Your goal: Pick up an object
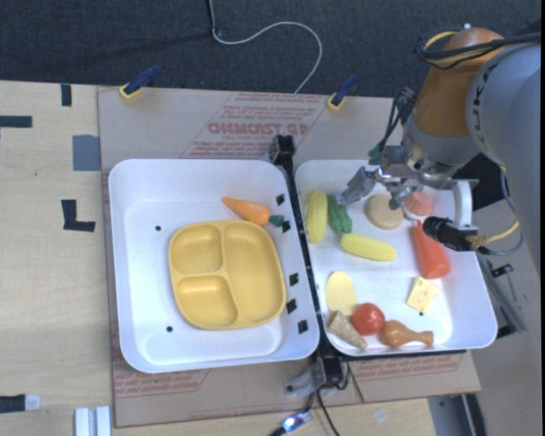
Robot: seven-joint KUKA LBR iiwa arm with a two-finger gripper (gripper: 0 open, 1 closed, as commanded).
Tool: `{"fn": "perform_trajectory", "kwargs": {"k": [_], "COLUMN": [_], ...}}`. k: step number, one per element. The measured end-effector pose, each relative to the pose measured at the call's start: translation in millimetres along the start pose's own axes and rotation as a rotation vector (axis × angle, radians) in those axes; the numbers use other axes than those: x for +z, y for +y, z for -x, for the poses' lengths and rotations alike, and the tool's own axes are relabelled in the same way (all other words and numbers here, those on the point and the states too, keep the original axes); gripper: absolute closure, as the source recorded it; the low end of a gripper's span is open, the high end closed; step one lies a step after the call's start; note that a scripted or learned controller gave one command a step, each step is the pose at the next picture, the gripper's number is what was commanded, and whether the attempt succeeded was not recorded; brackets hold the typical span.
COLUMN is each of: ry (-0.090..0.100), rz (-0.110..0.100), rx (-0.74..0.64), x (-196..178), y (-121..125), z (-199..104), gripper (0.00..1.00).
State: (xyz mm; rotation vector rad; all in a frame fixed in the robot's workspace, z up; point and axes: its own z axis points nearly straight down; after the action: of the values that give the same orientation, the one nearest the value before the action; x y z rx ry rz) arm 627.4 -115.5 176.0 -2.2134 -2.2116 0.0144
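The fingers (384,185) hang spread apart over the far part of the right bin (484,312), with nothing between them; one grey finger (356,189) angles out to the left, the other sits just above a round tan piece (383,212). A pinkish piece (419,203) lies just right of that tan one. Left of the fingers, near the divider, an ear of corn (316,216) stands beside a green vegetable (339,217), and a second corn (369,247) lies just nearer. A red-orange carrot-like piece (430,252) lies to the right, a cheese wedge (423,294) nearer. Along the near wall sit a pale yellow piece (341,291), a tomato (368,317) and a drumstick (405,336). In the left bin (132,243), a yellow divided plate (225,273) rests with an orange carrot (250,211) at its far edge. Both bins stand on the counter (36,243).
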Motion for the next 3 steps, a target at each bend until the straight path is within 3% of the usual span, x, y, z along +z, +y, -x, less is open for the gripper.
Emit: {"fn": "perform_trajectory", "kwargs": {"k": [1,3], "ry": [-0.002,-0.001], "rz": [0.013,0.017], "rx": [-0.003,-0.002], "x": [-7.9,82.8], "y": [3.2,6.3], "z": [0.0,-1.3], "gripper": [0.0,0.0]}}
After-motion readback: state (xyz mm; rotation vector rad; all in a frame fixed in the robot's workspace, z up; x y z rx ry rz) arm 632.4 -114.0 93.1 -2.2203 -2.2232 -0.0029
